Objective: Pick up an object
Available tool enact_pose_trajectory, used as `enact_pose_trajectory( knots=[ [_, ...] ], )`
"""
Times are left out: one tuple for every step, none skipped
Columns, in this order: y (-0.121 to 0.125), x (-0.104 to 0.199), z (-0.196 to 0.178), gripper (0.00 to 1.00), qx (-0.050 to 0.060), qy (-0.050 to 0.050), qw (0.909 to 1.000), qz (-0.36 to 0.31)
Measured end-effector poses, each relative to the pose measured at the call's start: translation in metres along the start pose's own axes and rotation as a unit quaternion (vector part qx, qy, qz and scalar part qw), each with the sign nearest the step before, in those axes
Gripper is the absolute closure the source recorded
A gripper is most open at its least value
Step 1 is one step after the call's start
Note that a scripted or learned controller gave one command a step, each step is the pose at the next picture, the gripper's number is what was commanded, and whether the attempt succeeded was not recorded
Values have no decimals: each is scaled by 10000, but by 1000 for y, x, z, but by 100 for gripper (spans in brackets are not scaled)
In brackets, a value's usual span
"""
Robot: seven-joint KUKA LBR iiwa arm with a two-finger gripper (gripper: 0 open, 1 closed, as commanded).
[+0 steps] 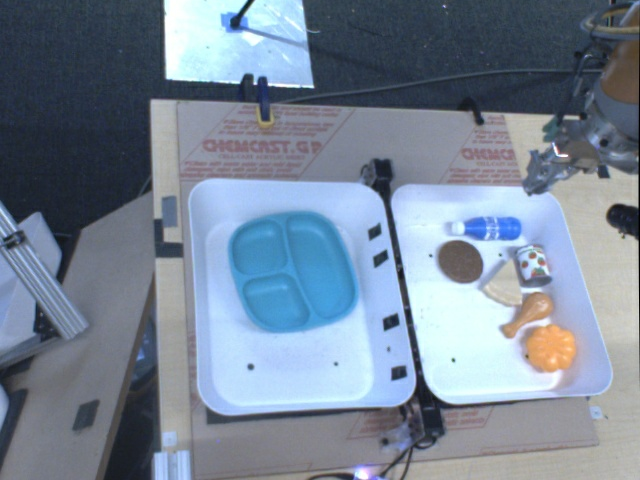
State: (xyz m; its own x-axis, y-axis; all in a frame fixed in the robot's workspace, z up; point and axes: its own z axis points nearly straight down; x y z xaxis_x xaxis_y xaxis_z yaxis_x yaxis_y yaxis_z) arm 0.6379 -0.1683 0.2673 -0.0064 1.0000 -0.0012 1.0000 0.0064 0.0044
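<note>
Bottle (487, 229) blue, label unreadable; board (262, 146) reads "CHEMCAST GP"; tool (541, 177) state unclear.

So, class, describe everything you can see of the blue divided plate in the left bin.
The blue plate is a light turquoise tray with rounded corners, plastic by its look. Raised ridges split it into three compartments: two smaller ones along one side and a longer one on the other. Nothing lies in it. It rests flat on the floor of the left bin, turned slightly askew to the bin's walls and touching none of them.
</note>
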Motion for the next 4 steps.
enact_pose_trajectory(
  knots=[
    [-9,63,3,100,16,14,10000,-15],
    [-20,105,3,100,16,5,10000,1],
    [-27,157,1,100,18,10,10000,-9],
    [-34,202,4,100,20,12,10000,-12]
  ],
)
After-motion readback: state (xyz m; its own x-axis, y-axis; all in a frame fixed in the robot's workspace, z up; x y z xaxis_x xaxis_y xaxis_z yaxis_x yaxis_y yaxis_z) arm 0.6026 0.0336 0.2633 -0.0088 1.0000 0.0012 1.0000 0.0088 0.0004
